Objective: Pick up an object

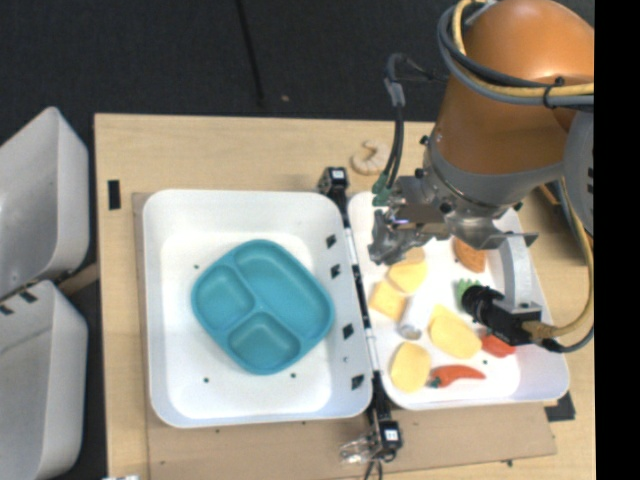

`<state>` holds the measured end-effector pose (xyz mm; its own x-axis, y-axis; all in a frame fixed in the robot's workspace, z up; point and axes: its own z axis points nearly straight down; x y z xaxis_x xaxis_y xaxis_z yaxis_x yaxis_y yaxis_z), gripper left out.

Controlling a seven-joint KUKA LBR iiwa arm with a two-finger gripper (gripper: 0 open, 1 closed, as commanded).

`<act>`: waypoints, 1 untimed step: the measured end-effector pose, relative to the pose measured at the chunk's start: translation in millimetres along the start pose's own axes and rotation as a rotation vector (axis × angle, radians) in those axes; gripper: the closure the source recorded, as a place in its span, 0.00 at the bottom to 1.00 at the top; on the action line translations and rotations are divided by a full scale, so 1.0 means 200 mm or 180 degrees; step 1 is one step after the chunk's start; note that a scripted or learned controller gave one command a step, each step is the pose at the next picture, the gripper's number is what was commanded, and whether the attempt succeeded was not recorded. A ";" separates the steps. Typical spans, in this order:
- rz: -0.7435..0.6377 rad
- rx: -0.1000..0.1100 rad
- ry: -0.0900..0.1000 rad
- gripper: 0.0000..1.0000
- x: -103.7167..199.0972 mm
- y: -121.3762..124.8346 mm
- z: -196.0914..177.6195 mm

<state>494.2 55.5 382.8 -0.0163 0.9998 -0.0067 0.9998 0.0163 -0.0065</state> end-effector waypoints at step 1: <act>-0.0031 0.0008 -0.0008 1.00 0.00 0.01 -0.04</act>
<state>495.6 55.1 391.6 -0.0260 0.9996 -0.0092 0.9996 0.0259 -0.0089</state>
